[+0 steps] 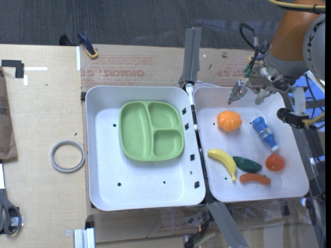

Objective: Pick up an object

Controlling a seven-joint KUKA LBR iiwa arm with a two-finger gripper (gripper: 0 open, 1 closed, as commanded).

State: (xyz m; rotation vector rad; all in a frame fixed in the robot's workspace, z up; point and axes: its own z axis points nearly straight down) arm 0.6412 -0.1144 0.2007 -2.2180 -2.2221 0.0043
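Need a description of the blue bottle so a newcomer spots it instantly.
Start at the right white bin, the one holding the toy food. Along its right side, below the end effector, lies the blue bottle, tilted with its white cap toward the red tomato. It is the only blue item among them.

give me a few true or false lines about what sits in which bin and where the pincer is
1. The green divided plate lies in the left bin. True.
2. The banana lies in the left bin. False: it lies in the right bin.
3. The pincer holds the orange. False: the orange lies on the bin floor, apart from the pincer.
4. The blue bottle lies on its side in the right bin. True.
5. A ring of tape lies on the bench left of the bins. True.
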